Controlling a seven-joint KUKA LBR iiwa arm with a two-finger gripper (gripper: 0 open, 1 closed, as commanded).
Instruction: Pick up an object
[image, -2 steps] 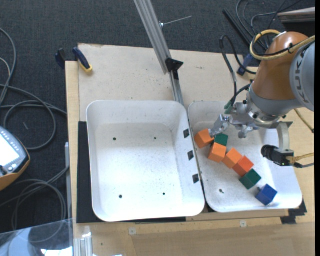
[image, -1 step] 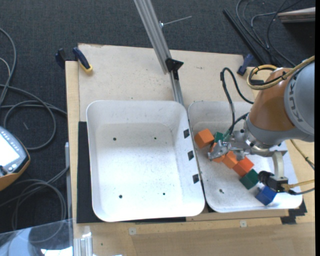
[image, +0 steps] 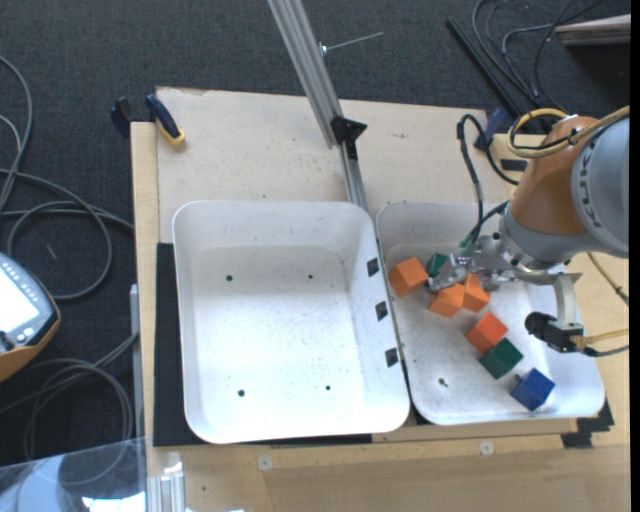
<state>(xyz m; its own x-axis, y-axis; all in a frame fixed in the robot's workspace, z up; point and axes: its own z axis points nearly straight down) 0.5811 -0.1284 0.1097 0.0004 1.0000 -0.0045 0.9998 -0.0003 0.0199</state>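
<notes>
The jaws (image: 458, 283) hung low in the right bin (image: 430, 395) over an orange block (image: 452, 299), seemingly to grasp it; their state I cannot tell.

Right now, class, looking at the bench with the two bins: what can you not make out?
- Gripper: whether it grips the orange block under it; the wrist hides this.
- Small green piece: too small, half covered by the gripper.
- Right bin: its far right wall, behind the arm.
</notes>
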